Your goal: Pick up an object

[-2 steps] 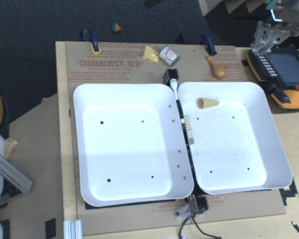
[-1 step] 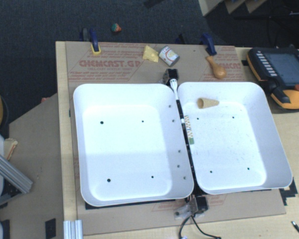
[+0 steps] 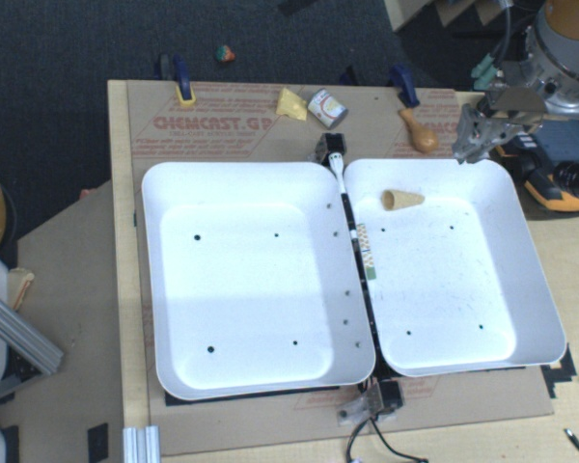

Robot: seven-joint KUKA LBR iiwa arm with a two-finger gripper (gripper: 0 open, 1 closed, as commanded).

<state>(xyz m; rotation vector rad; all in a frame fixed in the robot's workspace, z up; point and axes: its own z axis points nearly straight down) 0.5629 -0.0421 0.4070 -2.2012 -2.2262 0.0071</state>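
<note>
Cone-shaped and tan, the small object (image 3: pixel 401 199) lay on its side near the far edge of the right-hand bin (image 3: pixel 521 287), its open end toward the left, apart from everything else in that tray. The left-hand bin (image 3: pixel 164 258) sat flush against its neighbour, the two joined along a dark seam where a striped strip (image 3: pixel 365 249) ran down the middle. Above and beyond the right bin's far corner, the arm's gripper (image 3: pixel 475 146) hung over the cardboard-topped bench (image 3: pixel 135 123), well apart from the cone and outside the bin's rim. Its fingers pointed downward and appeared slightly parted with nothing between them, though at that angle the gap was hard to judge. Just to the gripper's left, a wooden piece with a rounded end (image 3: pixel 420 131) rested on the bench beside a blue clamp (image 3: pixel 401 83). Farther along the bench's back edge lay a yellow wedge (image 3: pixel 291 105) and, touching or nearly touching it, a small printed box (image 3: pixel 327 108). A second blue-and-yellow clamp (image 3: pixel 182 79) gripped the board's far left edge, and a small coloured ball (image 3: pixel 226 54) sat on the dark carpet (image 3: pixel 77 27) beyond it.
</note>
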